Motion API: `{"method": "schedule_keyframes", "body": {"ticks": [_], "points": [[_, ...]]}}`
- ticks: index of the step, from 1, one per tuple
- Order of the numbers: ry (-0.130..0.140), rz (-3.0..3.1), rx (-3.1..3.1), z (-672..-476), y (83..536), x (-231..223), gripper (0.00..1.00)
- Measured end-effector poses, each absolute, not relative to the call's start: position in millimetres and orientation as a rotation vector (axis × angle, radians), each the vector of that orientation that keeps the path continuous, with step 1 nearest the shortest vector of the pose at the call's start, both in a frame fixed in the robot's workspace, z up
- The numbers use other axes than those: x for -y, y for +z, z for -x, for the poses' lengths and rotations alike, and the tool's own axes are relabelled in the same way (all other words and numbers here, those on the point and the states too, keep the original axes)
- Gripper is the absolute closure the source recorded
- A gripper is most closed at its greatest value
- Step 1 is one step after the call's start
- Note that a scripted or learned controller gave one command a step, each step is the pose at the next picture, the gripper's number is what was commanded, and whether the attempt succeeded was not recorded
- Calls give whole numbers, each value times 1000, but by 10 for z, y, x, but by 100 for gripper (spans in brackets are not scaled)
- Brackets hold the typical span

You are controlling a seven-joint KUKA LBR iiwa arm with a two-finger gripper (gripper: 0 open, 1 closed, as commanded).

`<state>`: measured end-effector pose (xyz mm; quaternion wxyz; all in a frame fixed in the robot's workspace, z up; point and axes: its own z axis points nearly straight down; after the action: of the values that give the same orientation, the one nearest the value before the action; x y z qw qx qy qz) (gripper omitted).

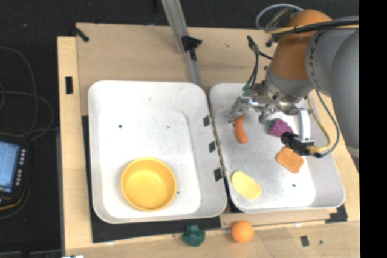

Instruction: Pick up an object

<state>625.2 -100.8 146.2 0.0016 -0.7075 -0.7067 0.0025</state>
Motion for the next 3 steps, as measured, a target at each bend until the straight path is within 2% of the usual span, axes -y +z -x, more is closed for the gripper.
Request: {"method": "schedule_keyframes", "body": {"ticks": [1, 2, 3], "points": [[6, 2222, 2218, -6244, 980, 1021, 0], [-2, 2231, 2216, -6264, 1125, 1028, 100], [-5, 2227, 2221, -6270, 1562, 1018, 100]]}}
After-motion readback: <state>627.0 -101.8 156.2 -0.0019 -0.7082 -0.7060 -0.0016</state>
